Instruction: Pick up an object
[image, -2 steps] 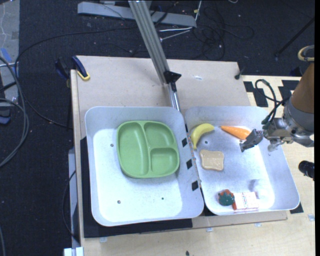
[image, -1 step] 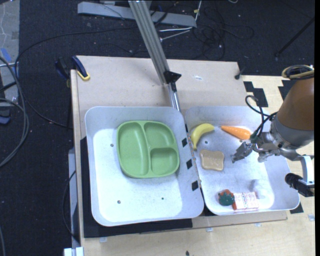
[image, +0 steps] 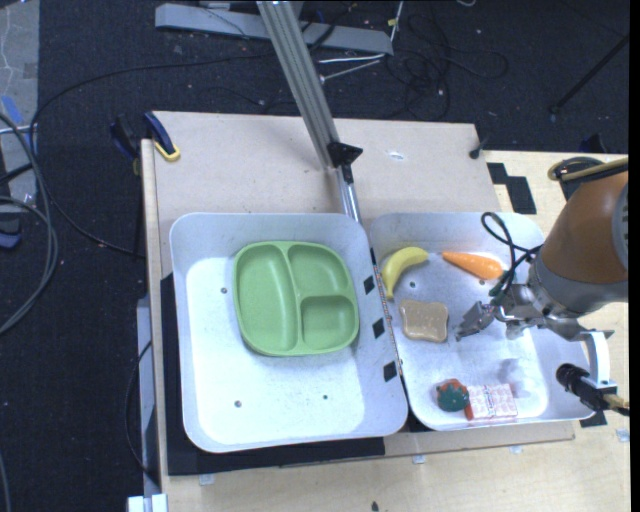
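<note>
Your end effector (image: 472, 322) low over the right bin (image: 530, 405), finger gap you cannot tell, nothing visibly held, toast slice (image: 424, 321) just beside it, banana (image: 402, 265), carrot (image: 473, 264) behind

Both bins are white: the left bin (image: 200, 330) holds a light green plate (image: 297, 297) with three compartments. In the right bin (image: 530, 400) lie a yellow banana (image: 402, 266), an orange carrot (image: 473, 264), a tan toast (image: 424, 321), a red and teal toy (image: 452, 395), and a white packet (image: 492, 402) with red print. The bench (image: 250, 170) is pale tan. The arm (image: 590, 240) shows orange above grey.
</note>
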